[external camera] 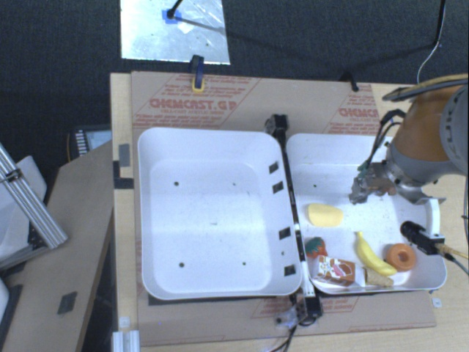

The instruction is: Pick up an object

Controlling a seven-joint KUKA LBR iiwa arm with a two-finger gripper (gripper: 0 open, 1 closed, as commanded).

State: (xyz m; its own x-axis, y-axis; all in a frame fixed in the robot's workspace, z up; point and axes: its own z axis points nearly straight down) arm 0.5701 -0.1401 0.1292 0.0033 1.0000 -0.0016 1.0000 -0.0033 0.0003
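two bins [212, 141] | banana [370, 254] between lemon [325, 215], orange ring [400, 257]

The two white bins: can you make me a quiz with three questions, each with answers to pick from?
1. Where does the banana lie?
A. left bin
B. right bin
C. on the cardboard

2. What colour is the lump next to the tool?
A. pale yellow
B. blue
C. black

3. What is the tool doing?
A. lifting the banana
B. gripping the orange ring
C. hanging over bare bin floor, apart from the things

Answers:
1. B: the banana lies near the front of the right bin.
2. A: the lump is pale yellow.
3. C: the tool hangs above the lump, with the orange ring far from it.
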